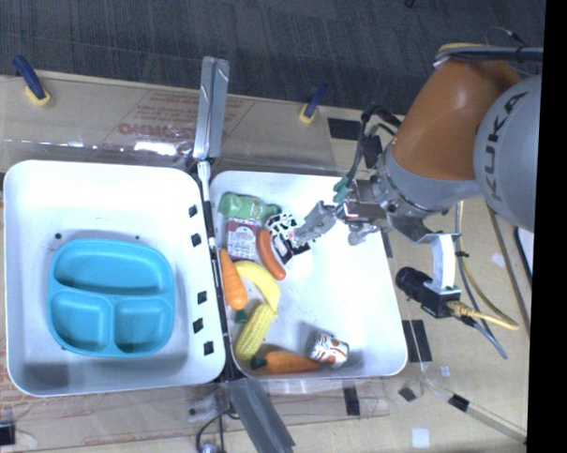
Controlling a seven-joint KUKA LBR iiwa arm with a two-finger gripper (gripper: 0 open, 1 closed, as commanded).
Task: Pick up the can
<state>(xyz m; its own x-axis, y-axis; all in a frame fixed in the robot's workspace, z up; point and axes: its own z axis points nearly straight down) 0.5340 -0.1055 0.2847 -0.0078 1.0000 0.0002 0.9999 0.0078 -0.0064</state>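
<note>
The pincer (297,236) hangs low in the right bin (374,300), its tip at a black-and-white toy (282,226); how wide it stands I cannot tell. Beside it lie a sausage (270,253) and banana (260,282). The can (329,349) lies near the bin's front edge, well apart.

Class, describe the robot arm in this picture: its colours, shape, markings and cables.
The arm is bulky and rounded, grey with a broad orange band and dark "KUKA" lettering. Thin dark cables loop beside its wrist. Its gripper is small, metallic grey and two-fingered.

Hand (297,233) above right bin (379,300)
</note>
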